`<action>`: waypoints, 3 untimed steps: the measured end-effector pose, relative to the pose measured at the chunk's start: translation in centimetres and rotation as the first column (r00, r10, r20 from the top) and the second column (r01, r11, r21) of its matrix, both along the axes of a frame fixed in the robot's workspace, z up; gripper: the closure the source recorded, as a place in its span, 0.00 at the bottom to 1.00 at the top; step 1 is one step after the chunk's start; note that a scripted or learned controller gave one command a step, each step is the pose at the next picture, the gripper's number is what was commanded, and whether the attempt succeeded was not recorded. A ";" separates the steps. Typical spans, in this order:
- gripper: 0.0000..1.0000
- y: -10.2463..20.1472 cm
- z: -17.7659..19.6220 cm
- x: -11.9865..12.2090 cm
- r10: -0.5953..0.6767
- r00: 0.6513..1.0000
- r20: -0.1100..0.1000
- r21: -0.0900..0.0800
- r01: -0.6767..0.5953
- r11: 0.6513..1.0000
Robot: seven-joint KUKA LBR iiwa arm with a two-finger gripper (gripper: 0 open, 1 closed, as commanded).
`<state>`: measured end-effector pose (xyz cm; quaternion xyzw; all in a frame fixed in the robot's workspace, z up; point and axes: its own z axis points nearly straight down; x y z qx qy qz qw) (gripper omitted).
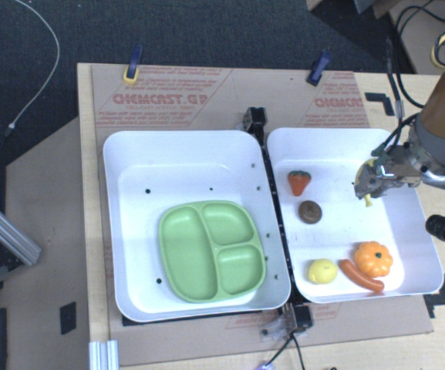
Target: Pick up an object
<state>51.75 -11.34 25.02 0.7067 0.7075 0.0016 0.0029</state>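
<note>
The right bin (407, 149) held five small toy foods. A red strawberry-like piece (299, 182) with a green top lay near the bin's left wall, and a brown round piece (310, 212) sat just below it, the two close but apart. Along the near side lay a yellow lemon-like piece (322, 271), then a red sausage-shaped piece (362, 276) lying at a slant, and an orange pumpkin (372, 257) touching or overlapping the sausage's upper end.

The gripper (370, 186) hung over the right part of that bin, above bare white floor, well apart from the strawberry and brown piece to its left and from the pumpkin nearer the camera. It showed as a dark, cluttered cluster of metal and cable, with a small yellowish bit at its lower tip. How far the tips stood apart could not be told from this slant, and nothing could be made out between them. None of the five pieces was touching it.

The arm (442, 129) came in from the right edge, its orange band above the grey wrist.

The left bin (122, 156) carried a pale green divided plate (209, 249) with three compartments, set toward its near side. Both bins rested on a brown printed board (207, 91).
</note>
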 end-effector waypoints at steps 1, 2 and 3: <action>1.00 5.0 -1.4 -1.0 0.004 1.000 -0.009 0.005 -0.003 1.000; 1.00 10.6 -0.7 -1.0 0.005 1.000 -0.006 0.004 -0.005 1.000; 1.00 16.8 -0.7 -2.1 0.006 1.000 -0.009 0.005 -0.006 1.000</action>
